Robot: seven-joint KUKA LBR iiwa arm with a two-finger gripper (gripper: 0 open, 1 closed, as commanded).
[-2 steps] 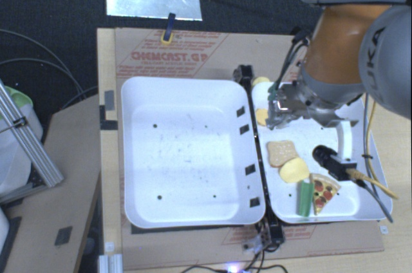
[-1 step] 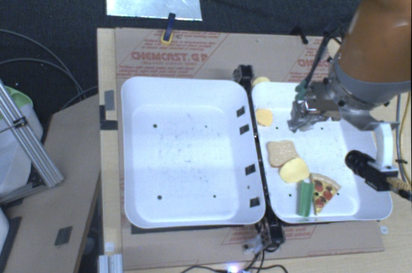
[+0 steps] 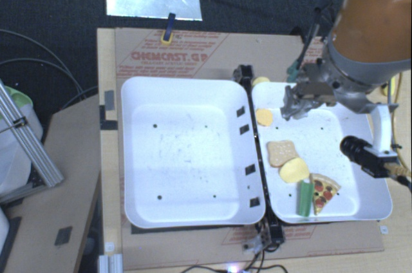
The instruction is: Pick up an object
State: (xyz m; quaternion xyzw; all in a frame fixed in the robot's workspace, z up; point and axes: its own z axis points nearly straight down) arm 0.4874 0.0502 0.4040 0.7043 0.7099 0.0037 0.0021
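I hang over the right bin [image 3: 380,201], up near its 11 o'clock corner, and my gripper [image 3: 297,107] points down. I cannot tell how my jaws stand (they look too blurry).

The small yellow piece [image 3: 264,116] sits just at my 9 o'clock, close to the bin wall. I might bump that wall or push the piece away.

I count one yellow piece, one cracker [image 3: 281,152], one lemon-yellow lump [image 3: 293,170], one green stick [image 3: 304,196], one pizza slice [image 3: 324,190]. The left bin [image 3: 187,156] makes two bins.

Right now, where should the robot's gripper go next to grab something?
Probably a little down and toward the bin divider, onto the small yellow piece. The gripper hovers just beside it in the right bin, and it lies apart from the other toy food.
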